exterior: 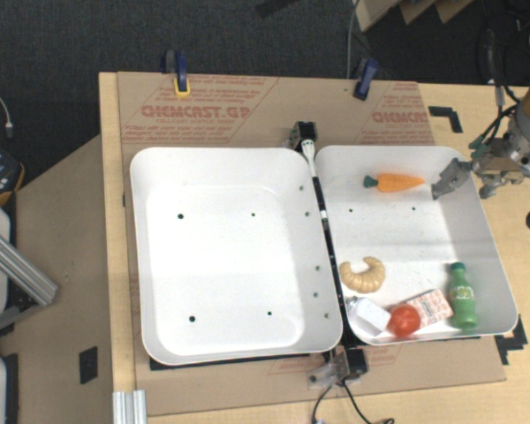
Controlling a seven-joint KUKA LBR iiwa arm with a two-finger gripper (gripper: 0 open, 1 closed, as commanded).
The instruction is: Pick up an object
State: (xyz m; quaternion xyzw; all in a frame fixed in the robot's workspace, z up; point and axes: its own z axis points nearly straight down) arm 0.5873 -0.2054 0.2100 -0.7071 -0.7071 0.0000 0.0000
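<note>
The two-finger gripper (466,180) hangs over the far right rim of the right-hand white bin (397,237), its two dark fingers spread apart with nothing between them. One finger (448,180) angles down toward the bin's back corner; the other sits nearer the rim. Just to its left, close by but not touching, lies the orange toy carrot with a green leafy end (395,182), stretched along the back of that bin. The rest of the objects sit well apart from the gripper, toward the near edge: a tan croissant-shaped toy (364,274), a red tomato-like ball (405,321) resting against a white and red packet (428,307), a small white piece (367,314) beside them, and a green plastic bottle (461,295) lying by the right wall. The left-hand white bin (230,254) sits alongside.
</note>
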